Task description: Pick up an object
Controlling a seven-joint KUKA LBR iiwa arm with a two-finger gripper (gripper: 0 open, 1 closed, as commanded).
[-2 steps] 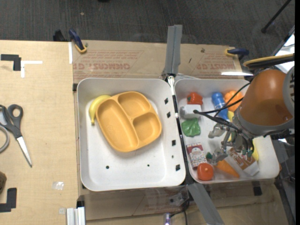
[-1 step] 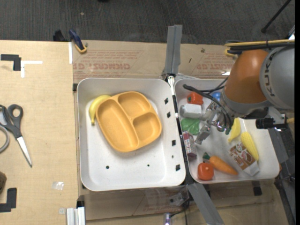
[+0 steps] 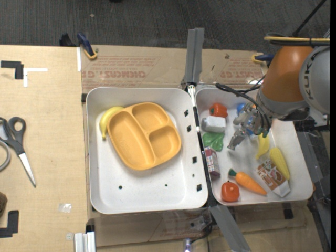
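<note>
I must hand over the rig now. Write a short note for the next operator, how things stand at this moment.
Claw: above the right bin, near its middle; nothing seen between its fingers.
Right bin holds: carrot, tomato, corn cob, green item, snack packet.
Left bin: orange divided plate, with a banana at its left edge.
Done: nothing picked.
Left: grasp and lift one object.

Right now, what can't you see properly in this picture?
- Banana, camera view: most of it is tucked behind the orange divided plate.
- Gripper, camera view: too small and blurry to tell how the jaws stand or whether anything is in them.
- Blue thing, camera view: partly covered by the arm, so I can't name it.
- Scissors, camera view: one handle loop is cut off by the left edge.
</note>
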